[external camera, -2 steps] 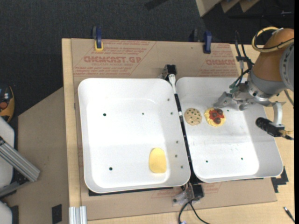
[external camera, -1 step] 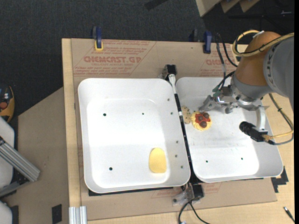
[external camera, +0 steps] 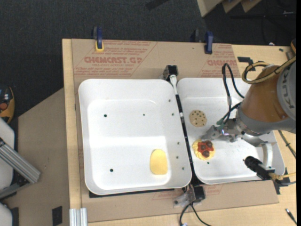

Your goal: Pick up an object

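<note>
Arm's in over the right bin (external camera: 221, 173), gripper (external camera: 210, 134) low by the red-topped yellow toy (external camera: 204, 149), prob lining up a grab. Grip state: can't tell. Cookie (external camera: 198, 118) nearby; yellow piece (external camera: 159, 162) in left bin (external camera: 117, 98).

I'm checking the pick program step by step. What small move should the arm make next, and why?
Probably a short descent onto the yellow and red toy. The end effector sits in the right bin just beside and above that toy, nearer it than the round cookie, and nothing is seen held yet.
</note>
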You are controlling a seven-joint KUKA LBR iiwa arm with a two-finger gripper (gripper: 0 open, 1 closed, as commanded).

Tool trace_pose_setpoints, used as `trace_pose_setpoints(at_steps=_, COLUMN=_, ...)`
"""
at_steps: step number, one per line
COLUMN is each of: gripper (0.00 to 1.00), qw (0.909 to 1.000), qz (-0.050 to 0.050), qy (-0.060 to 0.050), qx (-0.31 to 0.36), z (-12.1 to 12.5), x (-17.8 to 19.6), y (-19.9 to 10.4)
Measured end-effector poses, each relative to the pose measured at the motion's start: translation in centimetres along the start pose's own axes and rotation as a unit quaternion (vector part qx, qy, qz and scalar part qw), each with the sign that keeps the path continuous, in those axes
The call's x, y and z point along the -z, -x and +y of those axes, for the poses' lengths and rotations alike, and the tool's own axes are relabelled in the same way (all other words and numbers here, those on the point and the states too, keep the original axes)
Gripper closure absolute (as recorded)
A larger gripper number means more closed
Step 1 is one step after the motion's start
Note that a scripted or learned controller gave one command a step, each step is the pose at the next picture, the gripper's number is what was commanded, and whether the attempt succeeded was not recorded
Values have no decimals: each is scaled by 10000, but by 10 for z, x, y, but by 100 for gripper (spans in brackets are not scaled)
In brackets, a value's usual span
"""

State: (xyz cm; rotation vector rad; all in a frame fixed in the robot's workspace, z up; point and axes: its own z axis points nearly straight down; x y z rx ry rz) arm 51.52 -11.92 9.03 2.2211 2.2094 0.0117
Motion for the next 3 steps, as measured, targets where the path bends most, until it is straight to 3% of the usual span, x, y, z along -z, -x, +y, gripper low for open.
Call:
trace_pose_setpoints(at_steps=1, gripper=0, qw=10000, qz=-42, qy=40, qx=24, z=66, x=120, y=57)
trace_pose_setpoints(at_steps=2, gripper=0, qw=10000, qz=-9, qy=25, qx=57, z=77, x=244, y=10)
trace_pose_setpoints(at_steps=3, gripper=100, qw=10000, qz=-10, qy=-26, qx=37, z=76, x=246, y=13)
